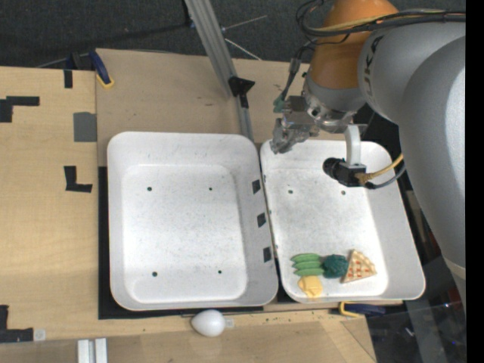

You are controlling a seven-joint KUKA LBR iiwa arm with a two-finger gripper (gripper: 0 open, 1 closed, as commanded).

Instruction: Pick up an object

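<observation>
Approach step. Gripper [283,138] hangs over right bin [325,203] far-left corner; finger state unreadable, nothing visibly held. Next move: travel toward the near-side pizza slice [358,266], then descend.

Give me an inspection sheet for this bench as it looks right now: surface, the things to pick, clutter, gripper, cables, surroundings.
Surface: wooden bench bearing two white bins, left bin and right bin, side by side.
Job's things: green toy, dark green toy, yellow toy and pizza slice toy clustered at the right bin's near edge.
Clutter: white egg-shaped object on the bench in front of the left bin.
Gripper: gripper above the right bin's far left corner, far from the toys.
Cables: black and yellow cables by the wrist.
Surroundings: black tape marks left; metal rail behind.
</observation>
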